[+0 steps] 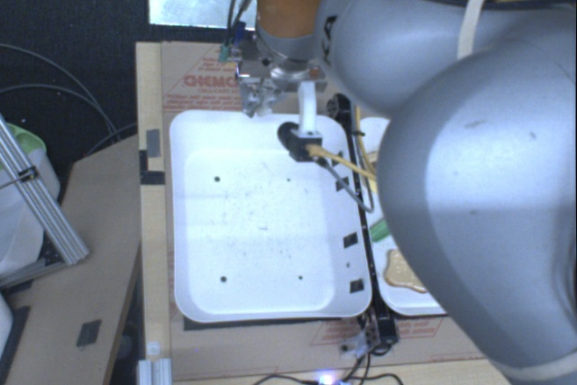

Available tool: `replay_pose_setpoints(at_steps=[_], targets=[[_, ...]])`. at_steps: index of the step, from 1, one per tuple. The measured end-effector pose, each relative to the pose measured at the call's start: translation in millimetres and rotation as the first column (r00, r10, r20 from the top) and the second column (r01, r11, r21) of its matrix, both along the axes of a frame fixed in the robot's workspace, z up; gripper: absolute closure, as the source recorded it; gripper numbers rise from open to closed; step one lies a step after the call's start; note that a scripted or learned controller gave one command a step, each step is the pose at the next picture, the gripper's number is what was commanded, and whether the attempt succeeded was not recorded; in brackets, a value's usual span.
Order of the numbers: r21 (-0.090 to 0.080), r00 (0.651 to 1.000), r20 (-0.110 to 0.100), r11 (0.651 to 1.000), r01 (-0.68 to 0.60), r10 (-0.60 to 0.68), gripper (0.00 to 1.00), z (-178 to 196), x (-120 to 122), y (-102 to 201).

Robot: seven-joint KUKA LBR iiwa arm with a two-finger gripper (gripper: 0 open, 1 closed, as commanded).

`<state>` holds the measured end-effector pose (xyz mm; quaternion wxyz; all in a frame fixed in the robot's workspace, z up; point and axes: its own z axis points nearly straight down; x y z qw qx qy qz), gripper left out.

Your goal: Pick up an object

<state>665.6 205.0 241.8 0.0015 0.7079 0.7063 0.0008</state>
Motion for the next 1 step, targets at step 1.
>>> replay_pose_setpoints(at_steps=[1], targets=[[0.004, 1.0, 0.0, 1.0, -0.006, 0.006, 1.0, 73.6, -52.7, -2.6]])
